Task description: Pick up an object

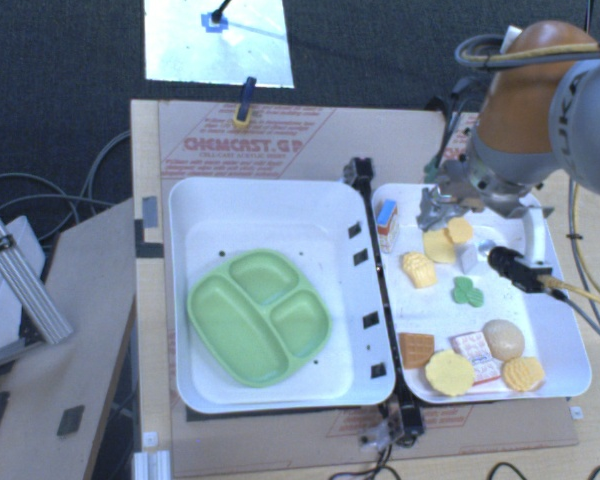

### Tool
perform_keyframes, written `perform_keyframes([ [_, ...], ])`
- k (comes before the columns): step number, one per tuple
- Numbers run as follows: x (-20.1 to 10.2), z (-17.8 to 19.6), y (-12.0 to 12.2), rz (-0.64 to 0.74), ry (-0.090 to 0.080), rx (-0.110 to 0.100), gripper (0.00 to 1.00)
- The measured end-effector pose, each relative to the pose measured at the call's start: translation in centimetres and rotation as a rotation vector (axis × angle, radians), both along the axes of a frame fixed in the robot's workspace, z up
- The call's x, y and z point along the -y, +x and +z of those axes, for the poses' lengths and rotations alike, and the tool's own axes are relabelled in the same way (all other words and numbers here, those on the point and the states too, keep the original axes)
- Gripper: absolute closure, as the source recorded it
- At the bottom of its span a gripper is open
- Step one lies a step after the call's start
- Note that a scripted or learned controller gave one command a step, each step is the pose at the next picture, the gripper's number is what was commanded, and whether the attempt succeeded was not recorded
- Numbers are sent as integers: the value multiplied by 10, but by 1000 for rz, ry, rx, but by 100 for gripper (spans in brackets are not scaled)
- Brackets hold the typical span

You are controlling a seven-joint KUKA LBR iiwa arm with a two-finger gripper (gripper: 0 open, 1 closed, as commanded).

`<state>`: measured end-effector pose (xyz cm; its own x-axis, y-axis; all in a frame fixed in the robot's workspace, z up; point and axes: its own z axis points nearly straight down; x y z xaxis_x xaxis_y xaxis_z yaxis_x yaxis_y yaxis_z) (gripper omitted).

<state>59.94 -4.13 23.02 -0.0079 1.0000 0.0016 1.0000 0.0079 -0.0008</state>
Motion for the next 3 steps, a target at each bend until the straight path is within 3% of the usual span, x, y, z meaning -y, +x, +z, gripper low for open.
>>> perform_keyframes([
  [1,-18,3,-24,-2,-1,-1,100],
  [3,-17,-17,-27,-8,-2,-1,100],
])
